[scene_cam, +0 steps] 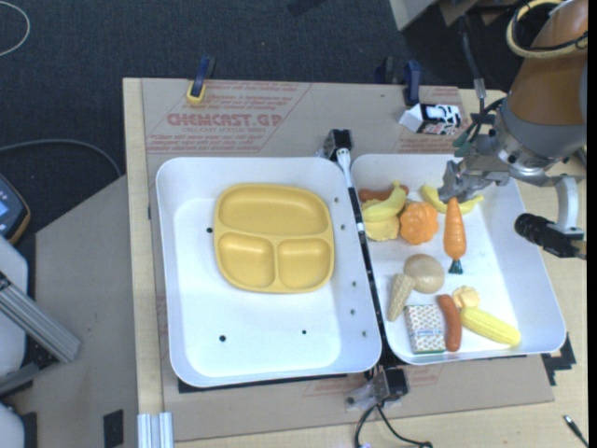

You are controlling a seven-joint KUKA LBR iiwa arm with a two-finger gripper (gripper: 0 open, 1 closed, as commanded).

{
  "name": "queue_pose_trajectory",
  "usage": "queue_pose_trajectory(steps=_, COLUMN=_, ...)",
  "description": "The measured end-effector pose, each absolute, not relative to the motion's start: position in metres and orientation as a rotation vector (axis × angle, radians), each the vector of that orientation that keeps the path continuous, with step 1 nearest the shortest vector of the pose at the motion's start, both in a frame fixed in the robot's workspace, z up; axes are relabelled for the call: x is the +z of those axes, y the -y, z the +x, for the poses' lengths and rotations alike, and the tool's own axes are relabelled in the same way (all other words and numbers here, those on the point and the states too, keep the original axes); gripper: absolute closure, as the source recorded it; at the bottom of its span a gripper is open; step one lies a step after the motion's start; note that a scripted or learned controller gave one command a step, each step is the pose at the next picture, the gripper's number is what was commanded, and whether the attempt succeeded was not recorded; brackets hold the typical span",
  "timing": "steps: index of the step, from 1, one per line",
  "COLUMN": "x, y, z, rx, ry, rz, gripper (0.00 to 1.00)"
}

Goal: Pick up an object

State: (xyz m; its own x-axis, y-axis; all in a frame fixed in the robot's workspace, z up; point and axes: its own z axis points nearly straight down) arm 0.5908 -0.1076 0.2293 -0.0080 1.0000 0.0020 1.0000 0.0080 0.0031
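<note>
Claw [460,190] is sitting over the long orange plastic carrot [454,230] in the right white bin [541,287]; grip state unclear, nothing visibly lifted, pick is looking undone

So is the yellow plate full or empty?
Empty. The yellow plate in the left bin shows bare compartments; the toy food sits in the other bin.

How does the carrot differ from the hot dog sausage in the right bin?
The carrot is orange, tapered, with a dark green tip; the sausage is red and even in width. The carrot lies near the gripper at the bin's far end; the sausage lies at the near end, between a small box and a corn cob. Both lie lengthwise.
</note>
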Motion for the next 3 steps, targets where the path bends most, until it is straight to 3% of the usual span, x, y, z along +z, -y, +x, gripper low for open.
queue_pose_trajectory(steps=1, x=0.235, y=0.055, z=0.598, rx=0.004, ry=-2.227, rz=2.215, gripper=1.00)
queue_pose_trajectory(steps=2, x=0.214, y=0.054, z=0.595, rx=-0.004, ry=-2.224, rz=2.223, gripper=1.00)
queue_pose_trajectory(steps=3, x=0.236, y=0.054, z=0.597, rx=0.004, ry=-2.220, rz=2.218, gripper=1.00)
